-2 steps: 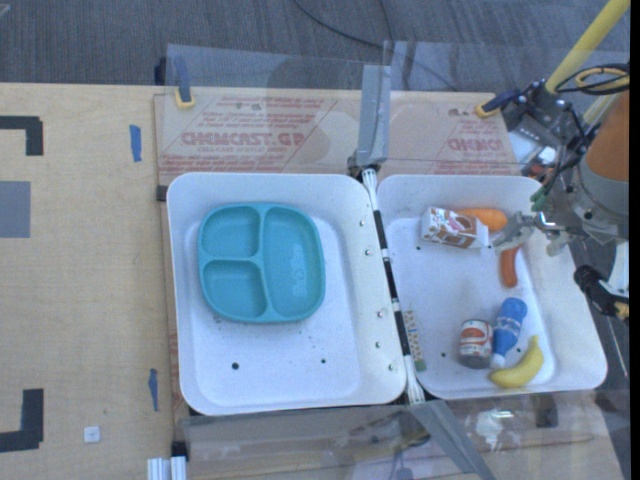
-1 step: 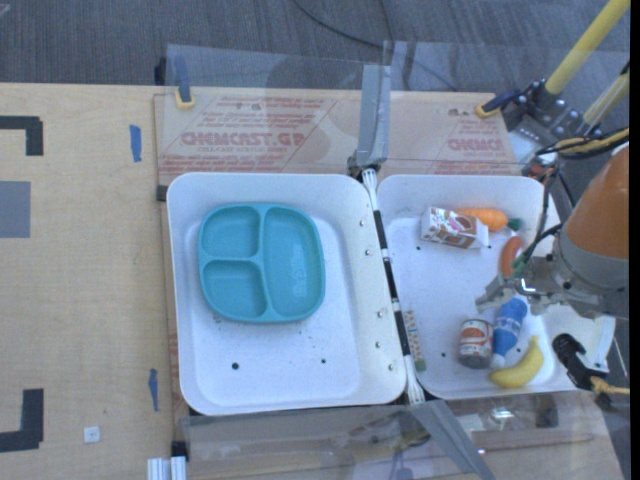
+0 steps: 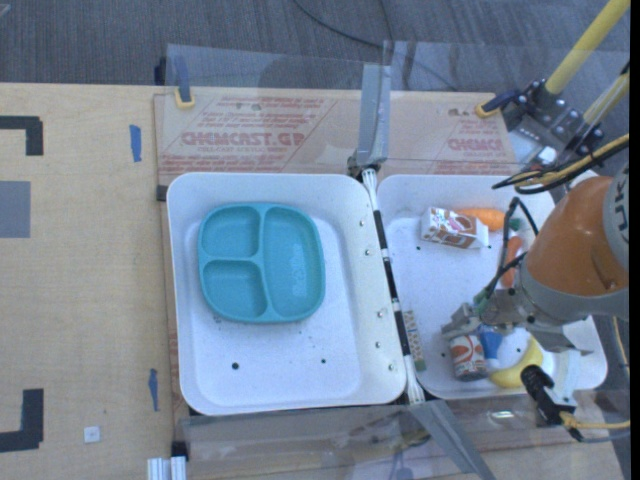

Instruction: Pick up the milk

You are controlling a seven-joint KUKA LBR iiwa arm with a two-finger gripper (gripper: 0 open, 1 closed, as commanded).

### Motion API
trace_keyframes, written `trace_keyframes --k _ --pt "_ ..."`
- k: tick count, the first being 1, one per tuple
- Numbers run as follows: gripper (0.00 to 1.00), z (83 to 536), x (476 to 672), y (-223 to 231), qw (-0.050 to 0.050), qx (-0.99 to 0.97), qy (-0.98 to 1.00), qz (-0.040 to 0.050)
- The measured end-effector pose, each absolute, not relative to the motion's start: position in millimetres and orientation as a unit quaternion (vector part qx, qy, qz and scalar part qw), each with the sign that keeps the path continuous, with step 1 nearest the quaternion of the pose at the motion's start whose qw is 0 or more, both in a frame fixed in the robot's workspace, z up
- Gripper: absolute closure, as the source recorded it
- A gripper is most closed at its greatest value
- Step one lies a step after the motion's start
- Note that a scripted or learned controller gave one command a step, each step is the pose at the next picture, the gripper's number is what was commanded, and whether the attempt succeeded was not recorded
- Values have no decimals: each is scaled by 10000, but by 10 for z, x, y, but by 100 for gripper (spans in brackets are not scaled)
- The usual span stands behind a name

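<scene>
The milk is a small white carton with red-brown print. It lies on its side near the back of the right bin. My gripper hangs low over the front part of that bin, well in front of the milk and apart from it. It sits just above a small can. The grey arm with its orange band covers the bin's right side.
An orange carrot-like piece lies just right of the milk. A blue item and a yellow one lie beside the can. The left bin holds a teal divided plate. A rail separates the bins.
</scene>
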State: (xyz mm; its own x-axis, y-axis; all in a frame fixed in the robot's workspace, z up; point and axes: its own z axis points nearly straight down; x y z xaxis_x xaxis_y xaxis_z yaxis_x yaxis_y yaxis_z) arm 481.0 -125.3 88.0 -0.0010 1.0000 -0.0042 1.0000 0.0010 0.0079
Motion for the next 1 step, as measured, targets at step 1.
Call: trace_keyframes --k 1 --pt "100 982 4817 -1268 57 7085 7057 27"
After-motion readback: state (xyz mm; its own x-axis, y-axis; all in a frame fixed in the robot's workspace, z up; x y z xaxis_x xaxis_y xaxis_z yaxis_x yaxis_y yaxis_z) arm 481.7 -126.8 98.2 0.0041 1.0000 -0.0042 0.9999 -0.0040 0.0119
